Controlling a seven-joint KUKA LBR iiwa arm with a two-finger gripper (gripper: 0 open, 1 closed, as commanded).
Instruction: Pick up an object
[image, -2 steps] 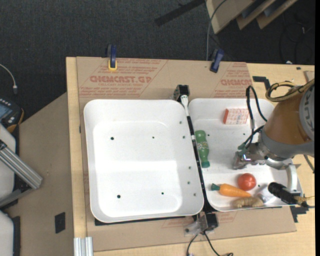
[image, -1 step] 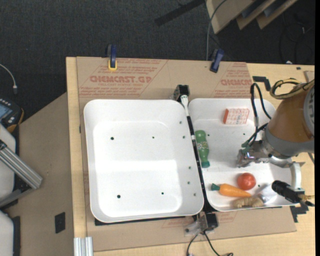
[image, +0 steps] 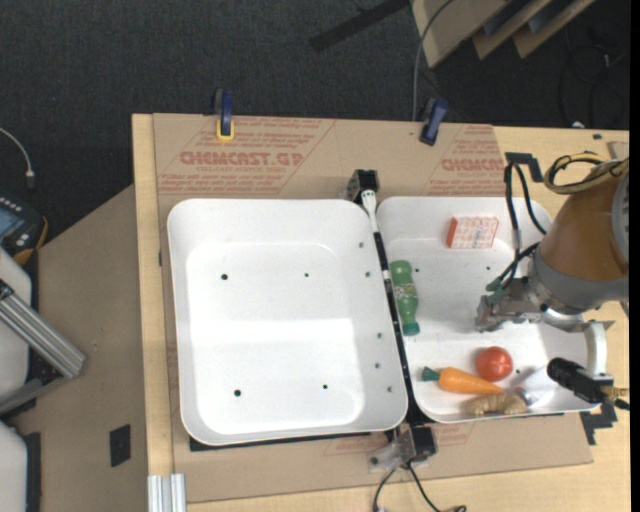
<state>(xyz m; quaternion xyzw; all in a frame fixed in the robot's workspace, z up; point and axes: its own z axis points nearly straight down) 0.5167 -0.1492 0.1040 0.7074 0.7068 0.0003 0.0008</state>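
Gripper (image: 492, 308): low over the floor of the right bin (image: 440, 300), about mid-bin, reaching in from the right. Nothing shows between the fingertips.
Finger state: cannot tell; the tips are small and dark against the wrist hardware, and no gap can be judged.
Nearest candidate: tomato (image: 493, 362), near the fingertips on the side toward the bin's front edge, apart from them. Round, no long axis to match.
Second candidate: carrot (image: 466, 380), just beyond the tomato, touching or nearly touching it. Long axis runs across the bin, green end toward the divider.
Third candidate: ginger root (image: 495, 404), beyond the carrot at the front wall, long axis roughly parallel to the carrot.
Fourth candidate: green bottle (image: 404, 295), to the fingers' far side against the divider, well apart. Long axis runs along the divider.
Fifth candidate: pink box (image: 471, 232), toward the bin's back wall, well apart, lying flat.
Count: one of each, five objects in all, every one in the right bin.
Left bin (image: 200, 250): holds none of the five.
Assessment: nothing lifted yet. The tomato likely calls for the shortest move, a short shift toward the front edge.
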